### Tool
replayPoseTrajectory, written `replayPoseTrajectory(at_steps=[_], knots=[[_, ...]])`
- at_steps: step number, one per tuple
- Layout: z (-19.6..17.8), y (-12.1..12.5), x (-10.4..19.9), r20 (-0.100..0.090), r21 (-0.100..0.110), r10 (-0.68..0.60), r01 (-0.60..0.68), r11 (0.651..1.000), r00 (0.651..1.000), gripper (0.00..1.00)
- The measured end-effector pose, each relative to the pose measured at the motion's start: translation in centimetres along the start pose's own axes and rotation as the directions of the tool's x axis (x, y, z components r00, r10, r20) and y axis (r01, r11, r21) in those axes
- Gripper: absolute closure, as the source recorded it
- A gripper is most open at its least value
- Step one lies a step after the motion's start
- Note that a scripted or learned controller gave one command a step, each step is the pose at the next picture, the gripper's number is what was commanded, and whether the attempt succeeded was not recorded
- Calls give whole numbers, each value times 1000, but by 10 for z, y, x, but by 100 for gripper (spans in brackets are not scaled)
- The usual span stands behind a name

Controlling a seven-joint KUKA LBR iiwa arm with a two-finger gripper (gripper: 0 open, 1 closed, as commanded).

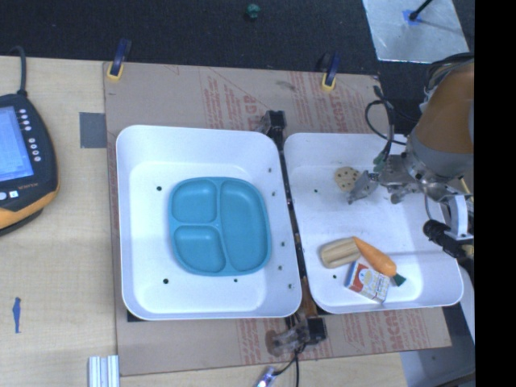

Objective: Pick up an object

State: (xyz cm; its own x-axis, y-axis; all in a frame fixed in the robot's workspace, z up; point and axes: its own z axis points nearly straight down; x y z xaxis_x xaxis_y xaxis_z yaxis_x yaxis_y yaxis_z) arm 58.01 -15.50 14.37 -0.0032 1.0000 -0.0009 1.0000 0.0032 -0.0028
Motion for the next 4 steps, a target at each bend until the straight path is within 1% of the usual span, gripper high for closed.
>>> replayPoseTrajectory(at_steps=[1, 2, 4], knots=[[53, 67, -14, -2, 1, -1, 1, 1000, 1000, 0], [51, 76, -13, -1, -2, -2, 2, 1000, 1000, 0], [52, 76, 19, -2, 2, -3, 3, 1000, 1000, 0]])
